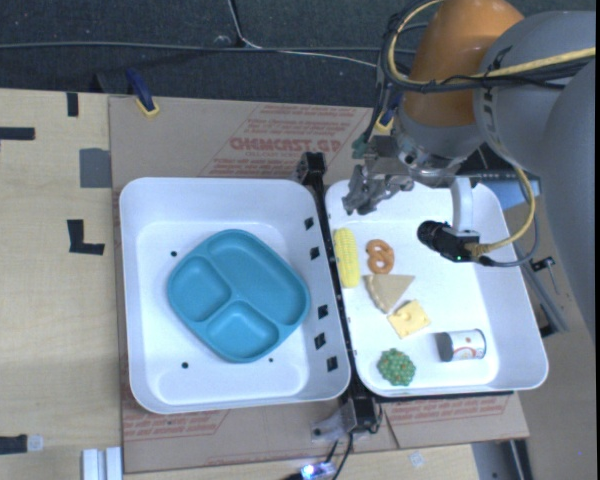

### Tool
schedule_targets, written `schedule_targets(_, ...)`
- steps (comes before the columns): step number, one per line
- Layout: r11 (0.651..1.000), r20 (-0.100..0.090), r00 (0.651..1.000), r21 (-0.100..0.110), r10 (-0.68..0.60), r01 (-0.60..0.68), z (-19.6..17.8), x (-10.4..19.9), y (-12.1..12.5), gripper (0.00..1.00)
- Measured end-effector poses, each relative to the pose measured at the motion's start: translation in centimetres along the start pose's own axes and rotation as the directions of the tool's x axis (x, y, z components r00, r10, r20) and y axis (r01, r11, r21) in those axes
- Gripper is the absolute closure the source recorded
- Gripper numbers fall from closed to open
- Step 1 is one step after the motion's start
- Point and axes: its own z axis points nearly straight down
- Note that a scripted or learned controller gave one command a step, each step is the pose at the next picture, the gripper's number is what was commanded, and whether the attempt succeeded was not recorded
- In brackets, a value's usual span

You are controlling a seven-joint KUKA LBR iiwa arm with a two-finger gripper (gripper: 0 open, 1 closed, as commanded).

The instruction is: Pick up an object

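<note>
Camera view looks down on two white bins set side by side on the tabletop [40, 268]; the left bin [145, 368] carries a blue sectioned tray [238, 294] near its middle, and the right bin [520, 363] carries the small things the task can choose from. Along the right bin's left wall lies a yellow corn cob [346, 256]; just beside it, toward the bin's middle, sits a pretzel [380, 256]; below that a tan wedge [390, 290] touches a yellow cheese piece [409, 319]; a green broccoli piece [397, 366] rests near the front edge, and a small can [461, 345] lies on its side toward the front right corner.

The arm's pincer [365, 196] hangs over the far left corner of the right bin, above and apart from the corn cob and the pretzel; whether it is spread or pressed together I cannot tell, for the dark parts blur into one mass; nothing is seen between them.

By my reading the step in hand is the approach; no object is taken yet. The next move calls for settling on one target, probably the corn cob or the pretzel as the nearest, then descending straight over it; the cob lies close against the bin wall, so there is little room on that side, and the pretzel is flat and may slip.
</note>
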Motion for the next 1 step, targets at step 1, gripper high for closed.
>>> schedule_targets(1,1.000,0.000,1.000,0.002,0.000,0.000,-0.20,4.68,-2.87,1.00)
